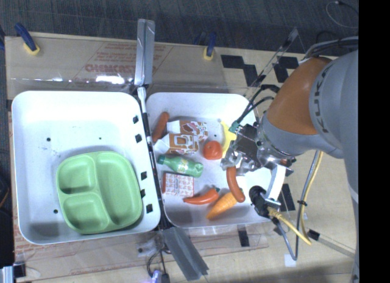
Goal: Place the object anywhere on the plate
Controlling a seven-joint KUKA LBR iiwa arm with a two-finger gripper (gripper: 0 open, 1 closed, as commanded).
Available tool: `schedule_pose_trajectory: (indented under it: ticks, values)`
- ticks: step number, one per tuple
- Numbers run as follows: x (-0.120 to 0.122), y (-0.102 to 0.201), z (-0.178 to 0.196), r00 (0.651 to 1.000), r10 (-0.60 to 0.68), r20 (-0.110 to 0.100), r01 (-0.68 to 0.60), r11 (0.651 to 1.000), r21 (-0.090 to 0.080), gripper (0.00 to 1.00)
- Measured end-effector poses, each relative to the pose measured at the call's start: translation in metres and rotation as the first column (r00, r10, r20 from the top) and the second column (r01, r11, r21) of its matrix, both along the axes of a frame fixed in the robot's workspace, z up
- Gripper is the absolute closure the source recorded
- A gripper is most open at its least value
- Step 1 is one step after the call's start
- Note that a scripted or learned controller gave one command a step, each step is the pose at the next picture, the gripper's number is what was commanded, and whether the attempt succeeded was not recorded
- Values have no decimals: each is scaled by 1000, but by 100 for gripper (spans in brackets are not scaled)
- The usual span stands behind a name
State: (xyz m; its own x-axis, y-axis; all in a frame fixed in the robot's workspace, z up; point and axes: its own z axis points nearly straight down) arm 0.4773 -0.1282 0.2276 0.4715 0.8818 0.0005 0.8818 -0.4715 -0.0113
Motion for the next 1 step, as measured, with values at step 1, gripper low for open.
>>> schedule_pose_trajectory:
  ticks: [1]
  values:
    - [16, 60, -37, 959, 284, 2, -284, 959, -1, 100]
